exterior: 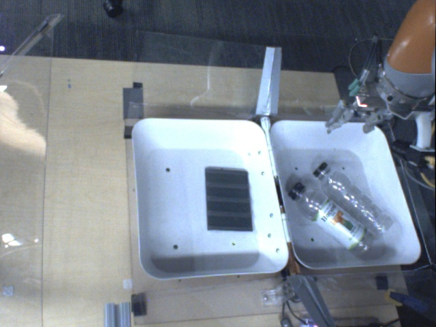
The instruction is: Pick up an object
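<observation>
Two clear plastic bottles with black caps lie side by side in the right bin (402, 182). One bottle (354, 197) runs diagonally from a cap near the bin's middle toward the lower right. The other bottle (328, 216) carries a green and white label and lies just left of it. My gripper (353, 118) hangs over the back edge of the right bin, well above and behind the bottles, with nothing between its fingers. The fingers look spread apart.
The left bin (157, 182) holds a dark ribbed rectangular block (228, 198) at its middle. A grey metal bar (268, 80) stands behind the gap between the bins. Cables run along the right edge by the arm.
</observation>
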